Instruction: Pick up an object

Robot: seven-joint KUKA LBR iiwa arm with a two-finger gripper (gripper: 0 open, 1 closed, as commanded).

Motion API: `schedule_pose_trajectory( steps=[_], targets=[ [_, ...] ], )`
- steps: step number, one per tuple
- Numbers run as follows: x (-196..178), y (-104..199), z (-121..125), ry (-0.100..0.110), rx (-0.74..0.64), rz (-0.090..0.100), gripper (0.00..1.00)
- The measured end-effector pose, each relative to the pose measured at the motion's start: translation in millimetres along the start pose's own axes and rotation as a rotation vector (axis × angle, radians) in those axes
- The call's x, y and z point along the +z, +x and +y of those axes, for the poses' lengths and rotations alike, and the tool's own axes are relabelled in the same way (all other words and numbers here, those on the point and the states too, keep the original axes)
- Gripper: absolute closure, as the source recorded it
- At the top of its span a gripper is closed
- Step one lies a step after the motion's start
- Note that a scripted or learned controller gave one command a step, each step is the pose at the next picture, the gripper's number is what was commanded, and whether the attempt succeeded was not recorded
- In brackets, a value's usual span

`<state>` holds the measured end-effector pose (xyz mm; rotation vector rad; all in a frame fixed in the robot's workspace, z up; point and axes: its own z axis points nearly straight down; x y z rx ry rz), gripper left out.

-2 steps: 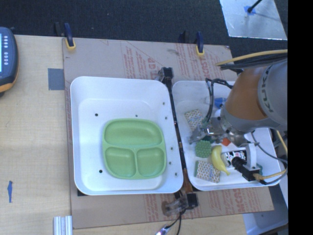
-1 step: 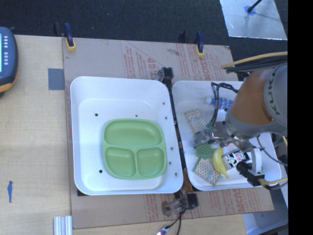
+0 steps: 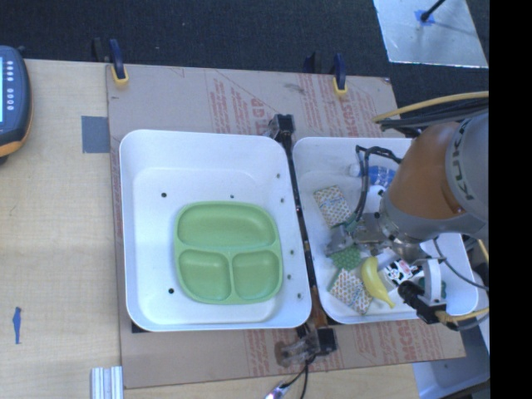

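The arm's orange band [image 3: 422, 177] and grey wrist hang low over the right bin [image 3: 309, 223]. My gripper [image 3: 353, 241] points down and left into the bin's middle, among the objects there. Under and beside it lie a green piece [image 3: 342, 258], a yellow banana [image 3: 375, 279], and two patterned sponge-like squares [image 3: 331, 204] [image 3: 348, 290]. A small black, white and red toy [image 3: 403, 272] lies right of the banana. A blue and white item [image 3: 376, 175] peeks out at the back, partly hidden by the arm.
The left bin [image 3: 141, 223] holds a green three-compartment plate [image 3: 227, 252]. Black clips [image 3: 283, 125] join the bins at the back and front. A blue and orange device [image 3: 12, 94] sits at the bench's far left edge. Cables loop around the wrist.
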<state>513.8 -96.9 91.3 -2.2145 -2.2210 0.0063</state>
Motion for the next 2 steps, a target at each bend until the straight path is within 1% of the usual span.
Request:
schedule_pose_trajectory(
  steps=[1, 2],
  targets=[
    [-10.3, -0.8, 0.1, 0.002, -0.001, 0.0, 1.0],
    [-105.8, 63.7, 42.5, -0.013, -0.008, 0.0, 1.0]
  ],
)
